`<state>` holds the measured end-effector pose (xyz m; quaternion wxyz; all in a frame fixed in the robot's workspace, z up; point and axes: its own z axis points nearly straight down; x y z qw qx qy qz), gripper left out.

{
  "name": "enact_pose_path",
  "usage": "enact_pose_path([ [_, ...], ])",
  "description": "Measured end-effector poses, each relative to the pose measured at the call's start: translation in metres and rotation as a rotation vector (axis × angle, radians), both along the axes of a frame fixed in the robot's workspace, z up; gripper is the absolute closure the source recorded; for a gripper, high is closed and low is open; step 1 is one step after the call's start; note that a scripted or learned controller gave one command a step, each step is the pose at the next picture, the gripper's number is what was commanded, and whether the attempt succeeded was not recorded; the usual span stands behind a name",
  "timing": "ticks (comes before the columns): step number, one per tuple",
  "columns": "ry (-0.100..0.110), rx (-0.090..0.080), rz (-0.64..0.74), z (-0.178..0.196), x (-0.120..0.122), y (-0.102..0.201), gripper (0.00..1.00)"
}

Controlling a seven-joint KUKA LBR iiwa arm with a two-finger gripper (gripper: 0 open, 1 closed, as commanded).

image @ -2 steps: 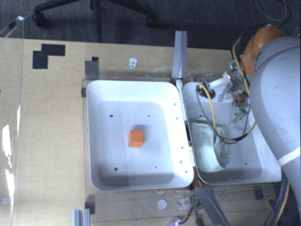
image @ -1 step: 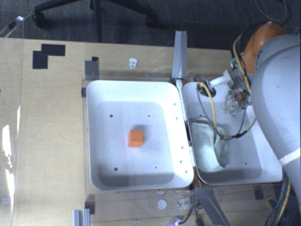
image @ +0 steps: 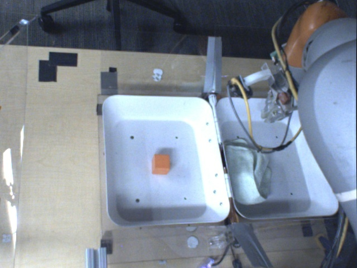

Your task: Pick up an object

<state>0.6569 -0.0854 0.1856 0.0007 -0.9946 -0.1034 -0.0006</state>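
One cube [image: 161, 164] — well apart from jaws

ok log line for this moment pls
arm: over right bin | gripper: nothing seen held | orange cube: left bin | cloth: right bin

An orange cube [image: 161, 164] sits mid left bin [image: 117, 205]; the hand [image: 275, 106] hangs over the right bin [image: 312, 208] beside a grey cloth [image: 248, 169].

I think this is a robot lab. I see a wooden bench [image: 61, 149] with two white bins [image: 120, 205], a big grey arm [image: 329, 94], loose cables [image: 245, 121], and an office chair base [image: 111, 4].
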Motion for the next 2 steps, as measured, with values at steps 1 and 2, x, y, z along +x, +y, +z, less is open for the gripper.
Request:
enact_pose_path([
  [1,0.003,-0.001,0.263,-0.0278,-0.0146,-0.0068,1.0],
  [2,0.005,-0.001,0.271,-0.0194,-0.0134,-0.005,1.0],
])
